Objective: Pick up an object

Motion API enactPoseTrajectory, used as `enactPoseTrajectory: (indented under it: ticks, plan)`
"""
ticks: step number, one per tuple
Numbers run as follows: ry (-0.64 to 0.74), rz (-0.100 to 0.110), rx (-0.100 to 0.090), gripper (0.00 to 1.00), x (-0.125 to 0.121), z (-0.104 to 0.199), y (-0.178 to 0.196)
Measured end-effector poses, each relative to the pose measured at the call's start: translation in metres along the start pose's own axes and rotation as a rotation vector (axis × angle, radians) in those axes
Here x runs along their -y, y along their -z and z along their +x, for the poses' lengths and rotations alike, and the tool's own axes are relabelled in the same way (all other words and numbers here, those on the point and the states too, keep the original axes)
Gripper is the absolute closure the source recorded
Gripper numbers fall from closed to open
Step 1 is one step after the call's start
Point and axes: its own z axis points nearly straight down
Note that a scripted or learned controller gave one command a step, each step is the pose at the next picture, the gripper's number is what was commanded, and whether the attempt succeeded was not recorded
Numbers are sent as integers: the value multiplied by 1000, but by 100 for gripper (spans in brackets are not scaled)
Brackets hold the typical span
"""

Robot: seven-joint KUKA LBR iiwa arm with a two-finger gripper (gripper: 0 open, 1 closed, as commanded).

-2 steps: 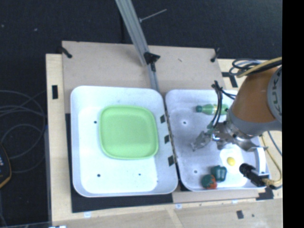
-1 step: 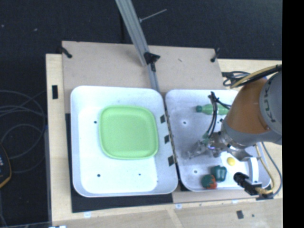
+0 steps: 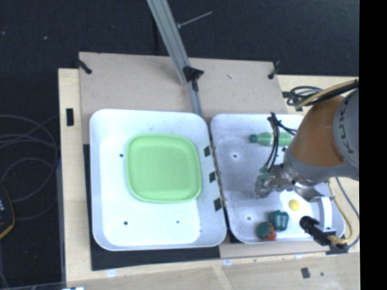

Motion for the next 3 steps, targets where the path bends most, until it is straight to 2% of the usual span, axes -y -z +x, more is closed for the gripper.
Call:
enactPoseTrajectory:
  ticks: [3]
  plan:
    - [2,-4,1,100,5,15,155]
